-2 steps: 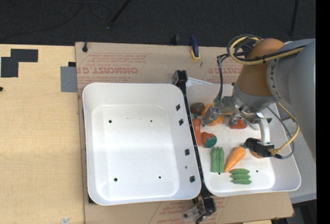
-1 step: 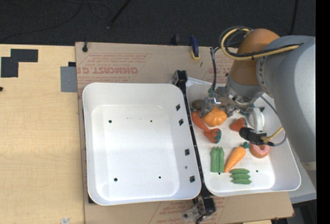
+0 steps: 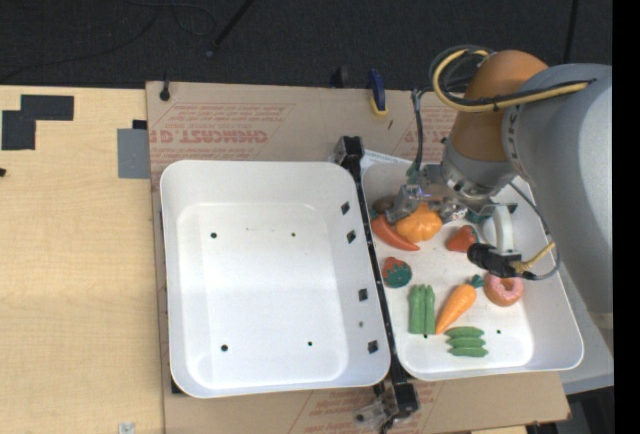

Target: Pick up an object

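My gripper [image 3: 425,202] hangs low over the back left part of the right bin [image 3: 545,347]. Directly beneath it, touching or nearly touching, lies an orange-yellow toy pepper [image 3: 420,224]. A red chili [image 3: 394,235] curves along the pepper's left side. Elsewhere in the bin lie a small red piece [image 3: 460,239], a red and green round fruit [image 3: 397,272], green beans [image 3: 422,309], a carrot [image 3: 458,302], a pink donut [image 3: 503,290] and a green pea pod [image 3: 466,341].
The left bin [image 3: 185,222] stands beside the right one, with a black divider rail [image 3: 365,252] between them. The grey arm [image 3: 560,142], with its orange band, covers the right bin's back right corner. Black cables [image 3: 500,260] loop above the donut.
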`<control>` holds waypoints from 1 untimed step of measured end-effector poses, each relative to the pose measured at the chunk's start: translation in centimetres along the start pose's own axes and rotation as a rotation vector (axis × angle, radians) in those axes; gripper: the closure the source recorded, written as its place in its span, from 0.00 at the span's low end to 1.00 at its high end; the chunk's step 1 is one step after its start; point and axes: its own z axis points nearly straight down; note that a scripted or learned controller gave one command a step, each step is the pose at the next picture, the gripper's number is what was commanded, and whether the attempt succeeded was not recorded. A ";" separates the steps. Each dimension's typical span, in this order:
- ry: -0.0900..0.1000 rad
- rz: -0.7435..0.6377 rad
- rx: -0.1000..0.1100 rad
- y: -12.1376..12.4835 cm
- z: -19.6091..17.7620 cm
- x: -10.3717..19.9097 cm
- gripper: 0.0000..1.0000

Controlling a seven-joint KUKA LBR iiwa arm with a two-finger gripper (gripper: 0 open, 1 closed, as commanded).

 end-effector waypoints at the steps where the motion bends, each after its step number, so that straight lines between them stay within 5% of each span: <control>1: 0.016 -0.011 -0.008 0.1 -9.4 9.7 1.00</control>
